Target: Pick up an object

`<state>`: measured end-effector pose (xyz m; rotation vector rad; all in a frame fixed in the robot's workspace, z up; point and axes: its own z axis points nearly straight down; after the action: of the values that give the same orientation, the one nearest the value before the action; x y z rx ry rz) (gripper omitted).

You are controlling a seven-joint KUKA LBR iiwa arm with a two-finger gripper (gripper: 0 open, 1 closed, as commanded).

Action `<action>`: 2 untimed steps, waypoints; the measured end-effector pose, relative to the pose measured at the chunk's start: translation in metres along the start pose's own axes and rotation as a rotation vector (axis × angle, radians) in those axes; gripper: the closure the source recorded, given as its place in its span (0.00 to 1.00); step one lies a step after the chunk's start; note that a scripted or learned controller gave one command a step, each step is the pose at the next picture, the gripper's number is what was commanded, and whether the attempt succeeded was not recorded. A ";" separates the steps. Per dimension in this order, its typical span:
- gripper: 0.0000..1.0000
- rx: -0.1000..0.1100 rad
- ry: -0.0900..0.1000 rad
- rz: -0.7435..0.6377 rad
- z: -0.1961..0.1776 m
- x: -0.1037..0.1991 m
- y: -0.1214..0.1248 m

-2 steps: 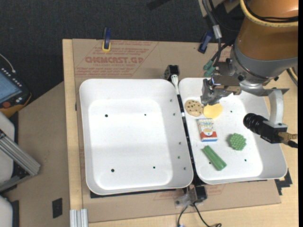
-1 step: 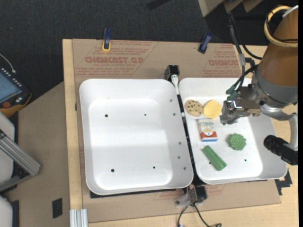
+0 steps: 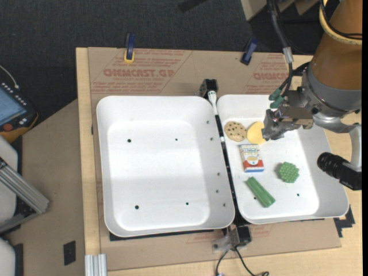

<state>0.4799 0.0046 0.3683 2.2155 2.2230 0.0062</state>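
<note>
From above, the bench [image 3: 92,154] carries two white bins side by side. The right bin [image 3: 330,203] serves as the landmark. Its left rim touches the left bin [image 3: 155,171] along a shared seam.

The claw [image 3: 271,132] hangs over the upper middle of the right bin, the arm [image 3: 339,50] coming in over that bin's far right corner. I cannot tell how far the claw is open, nor whether it has hold of anything; its tip sits just beside a yellow piece [image 3: 254,133], perhaps touching it.

A cookie [image 3: 233,130] lies near the right bin's left rim, touching the yellow piece. A small box [image 3: 251,157] lies below them, near the bin's middle. A green stick [image 3: 260,191] lies slantwise towards the near rim, a little apart from the box. A green ball [image 3: 288,172] sits right of the box, well clear of the right rim.

Open floor shows in the right bin's near right corner and along its right side.
</note>
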 end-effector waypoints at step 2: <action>1.00 0.000 0.002 -0.006 -0.002 0.030 0.000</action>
<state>0.4799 0.0343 0.3702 2.2096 2.2303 0.0087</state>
